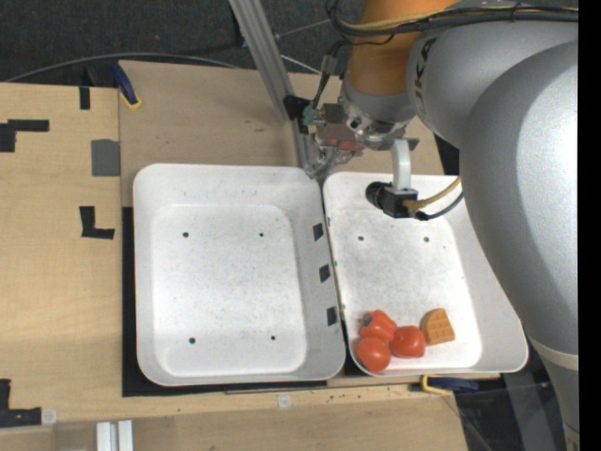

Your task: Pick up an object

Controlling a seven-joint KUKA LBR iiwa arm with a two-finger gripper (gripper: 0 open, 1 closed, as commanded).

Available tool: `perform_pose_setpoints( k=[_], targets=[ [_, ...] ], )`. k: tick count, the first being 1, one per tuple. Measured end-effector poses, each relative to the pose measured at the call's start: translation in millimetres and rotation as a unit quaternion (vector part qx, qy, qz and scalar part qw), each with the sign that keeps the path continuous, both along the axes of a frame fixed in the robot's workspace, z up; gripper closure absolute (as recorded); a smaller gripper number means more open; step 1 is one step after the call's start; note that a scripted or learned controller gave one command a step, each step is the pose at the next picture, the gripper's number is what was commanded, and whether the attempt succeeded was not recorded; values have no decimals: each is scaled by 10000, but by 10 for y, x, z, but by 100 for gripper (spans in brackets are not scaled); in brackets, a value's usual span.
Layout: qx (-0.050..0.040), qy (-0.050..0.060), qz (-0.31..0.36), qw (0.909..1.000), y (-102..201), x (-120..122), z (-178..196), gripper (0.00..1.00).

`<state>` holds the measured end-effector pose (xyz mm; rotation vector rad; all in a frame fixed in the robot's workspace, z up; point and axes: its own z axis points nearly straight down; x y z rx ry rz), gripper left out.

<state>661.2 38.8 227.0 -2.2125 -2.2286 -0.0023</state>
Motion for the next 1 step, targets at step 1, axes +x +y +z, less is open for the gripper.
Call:
perform_pose_setpoints(
  k=[1],
  targets=[
    [2, 2, -2, 10000, 518, 43, 96, 100]
  ],
)
